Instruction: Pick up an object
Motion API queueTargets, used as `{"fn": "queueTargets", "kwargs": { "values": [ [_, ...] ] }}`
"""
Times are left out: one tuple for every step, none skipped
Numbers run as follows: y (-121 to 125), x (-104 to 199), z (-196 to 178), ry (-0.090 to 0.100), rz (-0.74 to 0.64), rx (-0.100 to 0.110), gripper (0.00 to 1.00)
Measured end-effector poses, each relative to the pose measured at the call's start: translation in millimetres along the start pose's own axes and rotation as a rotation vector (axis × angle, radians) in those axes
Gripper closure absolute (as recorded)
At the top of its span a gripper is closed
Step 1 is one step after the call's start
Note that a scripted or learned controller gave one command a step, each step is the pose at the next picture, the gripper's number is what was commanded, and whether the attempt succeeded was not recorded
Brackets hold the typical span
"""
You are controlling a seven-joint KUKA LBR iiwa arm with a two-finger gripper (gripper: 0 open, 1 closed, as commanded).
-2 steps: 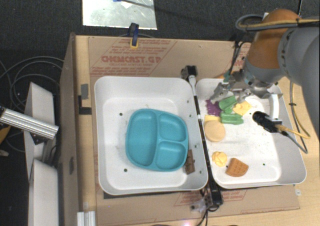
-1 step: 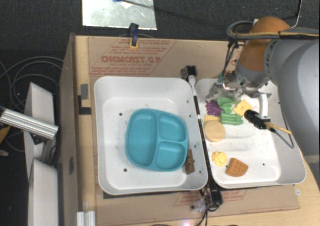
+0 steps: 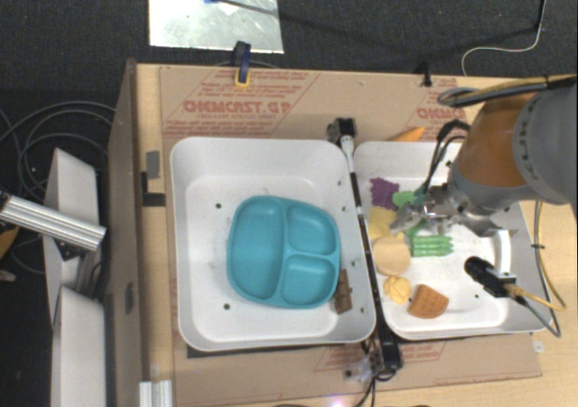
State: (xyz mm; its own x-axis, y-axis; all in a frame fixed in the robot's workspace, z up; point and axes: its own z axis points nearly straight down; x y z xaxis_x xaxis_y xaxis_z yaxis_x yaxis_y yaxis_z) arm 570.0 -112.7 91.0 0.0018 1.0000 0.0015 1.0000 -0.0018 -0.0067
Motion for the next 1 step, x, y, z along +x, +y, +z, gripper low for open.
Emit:
{"fn": "queueTargets", "kwargs": {
  "values": [
    [-64.4, -11.9, 7.8, 0.0, 0.0, -0.002, 0.0]
  ]
}}
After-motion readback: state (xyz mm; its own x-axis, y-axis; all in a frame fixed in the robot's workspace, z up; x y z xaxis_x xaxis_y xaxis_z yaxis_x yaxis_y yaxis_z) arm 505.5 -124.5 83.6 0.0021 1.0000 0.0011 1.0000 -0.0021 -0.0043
